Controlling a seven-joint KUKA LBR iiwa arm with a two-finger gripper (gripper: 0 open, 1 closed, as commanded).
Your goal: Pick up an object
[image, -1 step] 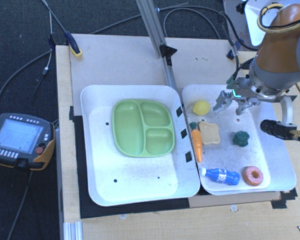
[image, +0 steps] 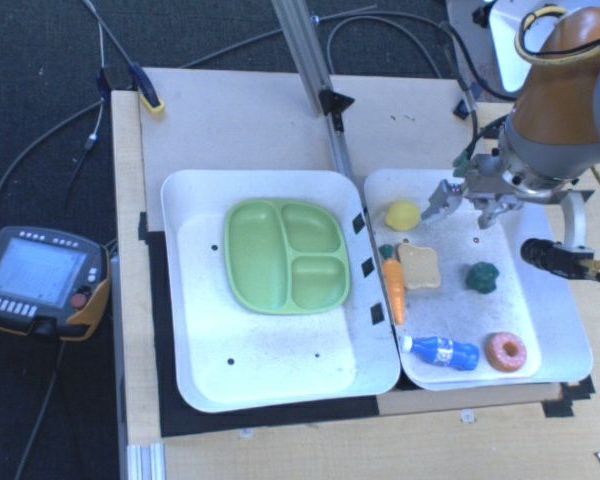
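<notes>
One lemon (image: 402, 215) beside open end effector (image: 467, 204)

One fixed overhead camera, angled down over both white bins (image: 280, 388), arm (image: 565, 88) from right.

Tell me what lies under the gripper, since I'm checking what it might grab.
The gripper hangs over bare floor of the right bin, with the yellow lemon to its left and the green broccoli nearer the camera. The arm covers the bin's far right corner.
</notes>
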